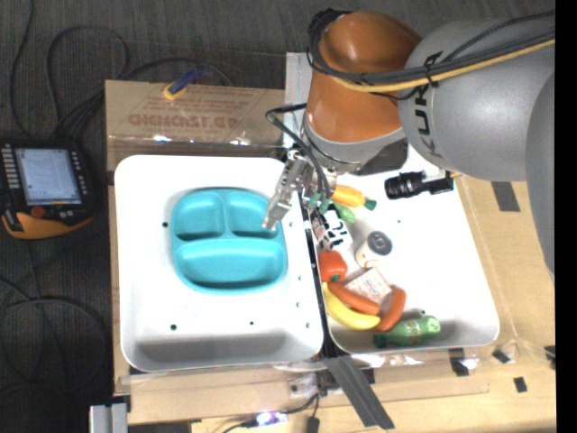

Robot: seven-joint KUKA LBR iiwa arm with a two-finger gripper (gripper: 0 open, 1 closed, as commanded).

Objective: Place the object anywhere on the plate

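Hovering pincer (290,204) beside blue plate (229,240)

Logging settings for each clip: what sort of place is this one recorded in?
Probably a robotics lab, not a kitchen: a KUKA arm reaches over two white bins on a bench, a teach pendant lies on the carpet among cables, and the food beside the blue plate looks like toys.

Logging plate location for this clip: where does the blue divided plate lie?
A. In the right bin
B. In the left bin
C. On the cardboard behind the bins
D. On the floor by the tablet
B: the blue divided plate rests on the left bin floor.
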